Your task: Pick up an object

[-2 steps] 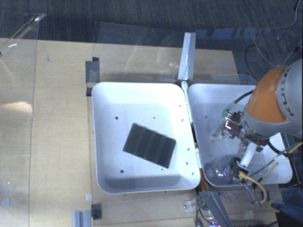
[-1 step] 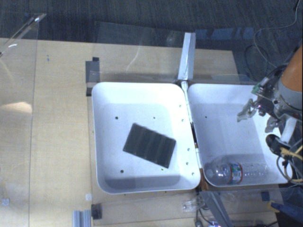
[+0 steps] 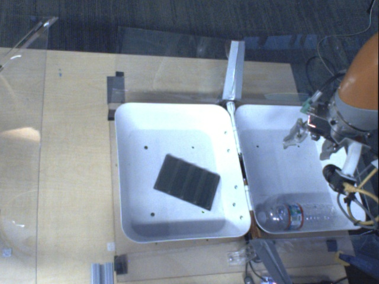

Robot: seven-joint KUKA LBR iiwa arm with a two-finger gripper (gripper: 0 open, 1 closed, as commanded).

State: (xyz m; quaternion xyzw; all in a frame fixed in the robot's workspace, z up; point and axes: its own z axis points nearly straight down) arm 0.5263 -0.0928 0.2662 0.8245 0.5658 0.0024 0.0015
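Bottle (image 3: 294, 214), clear plastic, lies on its side at the right bin's (image 3: 266, 129) near edge; I see my gripper (image 3: 309, 136) above it, well apart, fingers spread, holding nothing.

A pale wooden bench (image 3: 65, 176) stands on what looks like dark blue-grey carpet (image 3: 148, 5).

The arm (image 3: 362, 81) enters from the right — its orange band sits just above the wrist. Below the band the gripper (image 3: 308, 136) points left and slightly down; a tangle of cables hangs just behind it.
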